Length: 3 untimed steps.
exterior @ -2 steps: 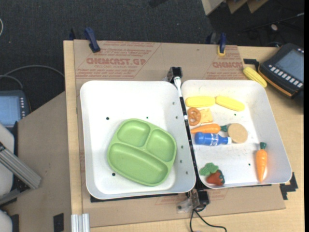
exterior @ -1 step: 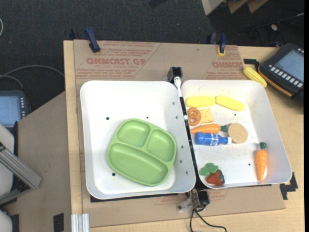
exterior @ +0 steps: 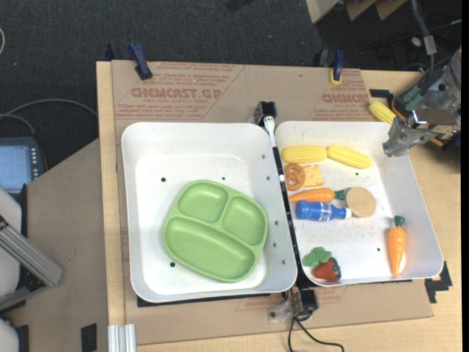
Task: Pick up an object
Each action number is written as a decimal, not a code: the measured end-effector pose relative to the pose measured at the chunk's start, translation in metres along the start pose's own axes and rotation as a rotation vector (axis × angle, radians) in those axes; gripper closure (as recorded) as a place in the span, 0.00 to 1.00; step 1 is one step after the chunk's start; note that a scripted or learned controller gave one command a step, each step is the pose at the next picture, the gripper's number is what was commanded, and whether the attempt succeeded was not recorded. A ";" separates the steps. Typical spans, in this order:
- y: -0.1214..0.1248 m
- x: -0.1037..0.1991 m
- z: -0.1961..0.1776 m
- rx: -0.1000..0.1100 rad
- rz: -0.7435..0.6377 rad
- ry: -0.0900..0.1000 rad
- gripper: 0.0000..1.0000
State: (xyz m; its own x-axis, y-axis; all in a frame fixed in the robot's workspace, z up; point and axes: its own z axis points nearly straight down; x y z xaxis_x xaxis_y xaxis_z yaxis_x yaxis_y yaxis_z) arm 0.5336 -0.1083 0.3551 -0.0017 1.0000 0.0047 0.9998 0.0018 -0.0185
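Note:
The right bin [exterior: 421,218] holds several toy foods. Two yellow corn pieces [exterior: 304,154] [exterior: 349,156] lie at the back, with a pretzel [exterior: 294,174] on an orange cracker [exterior: 313,174] in front of them. A carrot [exterior: 314,195], a blue bottle [exterior: 319,211] and a round tan bun [exterior: 360,202] crowd the middle. Another carrot [exterior: 396,248] lies at the front right. A red and green strawberry [exterior: 323,265] sits at the front edge. My gripper [exterior: 401,138] hangs over the bin's back right corner, open, with nothing between its fingers, apart from every object.
The left bin [exterior: 146,160] holds a green divided plate [exterior: 215,229]. A yellow piece [exterior: 381,111] lies on the cardboard outside the right bin's back right corner, just left of my wrist. Blue clamps [exterior: 139,59] [exterior: 337,66] grip the bench's far edge.

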 end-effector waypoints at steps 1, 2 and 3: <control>-0.004 -0.011 -0.191 -0.041 0.001 -0.010 1.00; -0.003 -0.009 -0.192 -0.025 0.000 -0.008 1.00; -0.002 -0.009 -0.202 -0.030 -0.001 -0.010 1.00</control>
State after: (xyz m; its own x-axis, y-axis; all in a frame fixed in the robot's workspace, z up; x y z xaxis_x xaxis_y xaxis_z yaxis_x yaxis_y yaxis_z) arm 0.5353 -0.1182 0.5575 -0.0025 1.0000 -0.0055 0.9999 0.0025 0.0112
